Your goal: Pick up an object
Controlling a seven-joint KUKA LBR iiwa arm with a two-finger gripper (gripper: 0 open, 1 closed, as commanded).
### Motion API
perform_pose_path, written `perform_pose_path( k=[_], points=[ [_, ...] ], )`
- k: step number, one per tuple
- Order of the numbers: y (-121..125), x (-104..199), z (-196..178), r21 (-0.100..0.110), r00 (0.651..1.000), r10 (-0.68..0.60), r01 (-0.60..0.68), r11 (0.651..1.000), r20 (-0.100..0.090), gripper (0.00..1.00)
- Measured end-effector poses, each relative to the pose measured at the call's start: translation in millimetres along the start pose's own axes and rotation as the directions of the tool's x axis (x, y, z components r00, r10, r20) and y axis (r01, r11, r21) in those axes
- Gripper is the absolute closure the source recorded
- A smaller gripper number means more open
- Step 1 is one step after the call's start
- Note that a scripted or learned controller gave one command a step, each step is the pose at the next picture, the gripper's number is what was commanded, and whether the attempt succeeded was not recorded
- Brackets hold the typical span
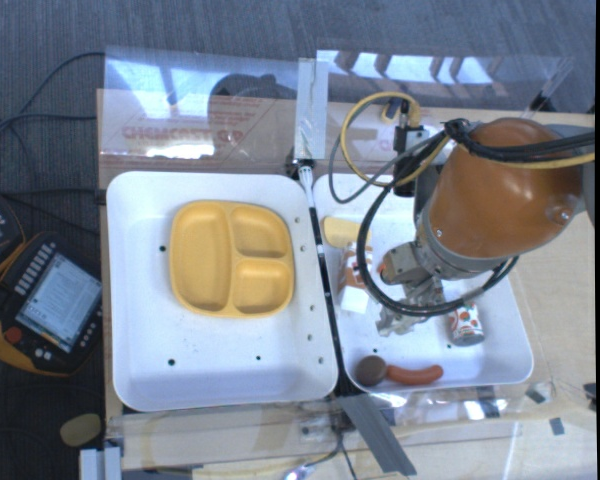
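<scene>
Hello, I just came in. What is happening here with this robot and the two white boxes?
A grey and orange robot arm reaches from the right over the right bin, trying to pick up an object. Its pincer hangs low among small items there: a red sausage-like piece, a small can and a pale yellow block. Nothing is visibly held. The left bin holds a yellow divided tray.

I see the left bin point(130, 368) has open floor all around the yellow tray point(231, 258). In the right bin point(515, 363), the arm point(500, 203) and its cables point(375, 228) cover the middle, and a sausage point(416, 374), a can point(465, 325) and a brown lump point(370, 370) crowd the near edge.
</scene>
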State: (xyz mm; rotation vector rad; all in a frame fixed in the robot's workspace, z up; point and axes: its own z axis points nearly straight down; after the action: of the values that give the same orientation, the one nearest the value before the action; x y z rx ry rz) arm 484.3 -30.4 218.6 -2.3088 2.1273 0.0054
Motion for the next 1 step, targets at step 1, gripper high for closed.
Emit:
perform_pose_path(
  k=[1],
  points=[
    [0.9,13.3,-67.2,0.001,0.974,-0.227,0.227,0.974,0.002,1.00]
  ],
)
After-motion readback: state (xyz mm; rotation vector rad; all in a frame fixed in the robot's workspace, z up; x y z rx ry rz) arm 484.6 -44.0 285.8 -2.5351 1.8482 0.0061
